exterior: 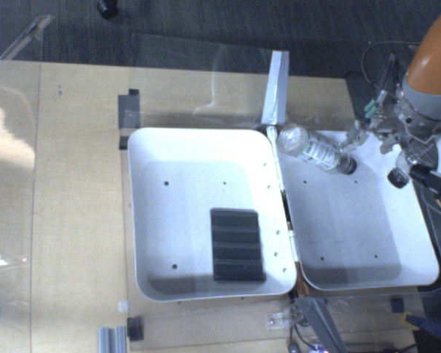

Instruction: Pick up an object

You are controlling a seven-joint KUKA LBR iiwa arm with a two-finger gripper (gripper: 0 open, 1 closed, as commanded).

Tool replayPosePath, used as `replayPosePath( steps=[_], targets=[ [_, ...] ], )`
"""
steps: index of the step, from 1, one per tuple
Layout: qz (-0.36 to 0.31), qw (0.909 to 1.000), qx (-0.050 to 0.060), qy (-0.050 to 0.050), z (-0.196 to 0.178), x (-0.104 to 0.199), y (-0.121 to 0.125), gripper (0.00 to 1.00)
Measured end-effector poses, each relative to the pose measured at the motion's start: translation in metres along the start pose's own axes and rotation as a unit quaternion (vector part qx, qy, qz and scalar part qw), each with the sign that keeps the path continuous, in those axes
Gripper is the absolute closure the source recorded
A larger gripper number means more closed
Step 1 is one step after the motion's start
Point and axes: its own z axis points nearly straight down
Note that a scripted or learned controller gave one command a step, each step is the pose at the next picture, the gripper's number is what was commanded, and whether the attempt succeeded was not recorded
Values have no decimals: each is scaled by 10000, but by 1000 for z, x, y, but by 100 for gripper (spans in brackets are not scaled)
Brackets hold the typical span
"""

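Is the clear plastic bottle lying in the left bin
No, the clear plastic bottle lies at the top left corner of the right bin, while the left bin holds a black ribbed block.

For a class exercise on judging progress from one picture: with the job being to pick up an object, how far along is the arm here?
Done: nothing looks lifted. The black ridged block lies flat in the left bin, and the clear plastic bottle lies on its side at the right bin's upper left corner. In hand: the gripper sits at that bin's upper right, nothing visibly between its fingers. Left: reaching, gripping and lifting an object.

Arm (434, 57): orange band, grey metal wrist w/ teal fitting, thin black cables.
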Motion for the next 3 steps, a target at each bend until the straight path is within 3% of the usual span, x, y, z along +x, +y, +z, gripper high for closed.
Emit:
replayPosePath(
  steps=[1, 2, 3],
  targets=[
    [172, 9999, -21, -5, 86, 0, 34, 0],
    [-466, 9989, -22, -9, 136, -29, 43, 0],
    [-291, 9996, -29, 2, 135, 40, 10, 0]
  ],
)
